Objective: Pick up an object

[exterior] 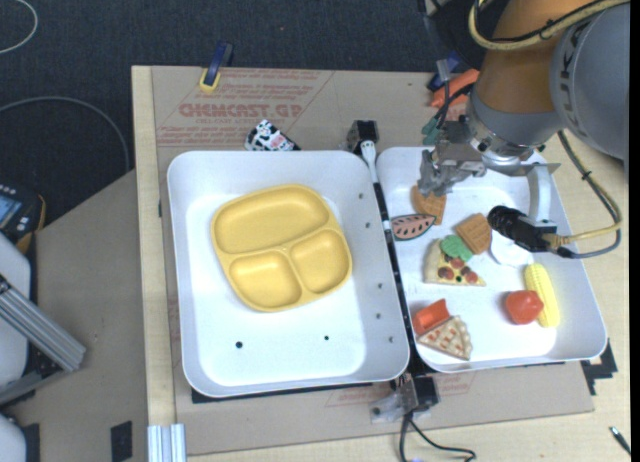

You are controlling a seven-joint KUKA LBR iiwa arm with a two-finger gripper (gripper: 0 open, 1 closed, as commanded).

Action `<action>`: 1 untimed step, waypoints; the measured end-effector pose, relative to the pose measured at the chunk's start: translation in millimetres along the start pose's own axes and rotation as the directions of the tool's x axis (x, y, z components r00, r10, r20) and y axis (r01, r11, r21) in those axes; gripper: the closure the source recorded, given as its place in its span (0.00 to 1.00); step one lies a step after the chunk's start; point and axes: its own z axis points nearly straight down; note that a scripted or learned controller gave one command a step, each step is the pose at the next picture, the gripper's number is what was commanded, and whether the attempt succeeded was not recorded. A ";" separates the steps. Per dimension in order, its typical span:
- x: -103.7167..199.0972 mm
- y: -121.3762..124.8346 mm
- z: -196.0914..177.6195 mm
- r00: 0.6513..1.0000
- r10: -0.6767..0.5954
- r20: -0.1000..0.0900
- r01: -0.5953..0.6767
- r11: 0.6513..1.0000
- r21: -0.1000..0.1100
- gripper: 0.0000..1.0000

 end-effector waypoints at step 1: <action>49.9 -15.6 -0.6 1.000 0.000 0.001 0.000 1.000 0.001 1.00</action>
